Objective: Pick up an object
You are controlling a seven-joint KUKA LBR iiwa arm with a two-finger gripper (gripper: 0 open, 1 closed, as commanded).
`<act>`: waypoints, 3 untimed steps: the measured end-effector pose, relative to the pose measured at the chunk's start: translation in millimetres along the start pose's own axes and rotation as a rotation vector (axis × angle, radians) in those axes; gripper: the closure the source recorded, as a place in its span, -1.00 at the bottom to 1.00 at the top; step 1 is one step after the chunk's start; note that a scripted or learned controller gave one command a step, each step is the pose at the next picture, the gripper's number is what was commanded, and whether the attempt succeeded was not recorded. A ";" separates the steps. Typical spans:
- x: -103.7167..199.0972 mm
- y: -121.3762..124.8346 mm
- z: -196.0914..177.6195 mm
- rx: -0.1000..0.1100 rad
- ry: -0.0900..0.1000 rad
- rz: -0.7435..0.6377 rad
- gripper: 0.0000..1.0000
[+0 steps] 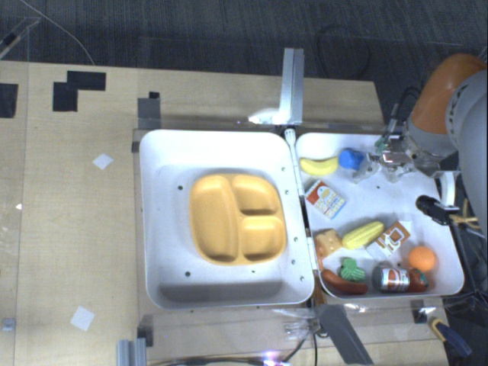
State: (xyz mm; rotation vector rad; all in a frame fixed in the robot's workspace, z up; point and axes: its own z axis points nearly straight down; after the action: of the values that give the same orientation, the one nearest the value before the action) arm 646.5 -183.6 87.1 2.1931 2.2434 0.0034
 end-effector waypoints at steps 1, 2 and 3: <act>41.2 22.0 1.1 0.003 0.002 -0.220 -1.00; 16.9 -26.4 -1.2 -0.004 -0.003 -0.627 -1.00; 71.5 -52.3 -5.2 -0.012 -0.018 -0.450 -1.00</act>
State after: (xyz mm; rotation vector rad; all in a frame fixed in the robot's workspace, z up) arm 592.6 -113.2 92.0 1.6256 2.6584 -0.0046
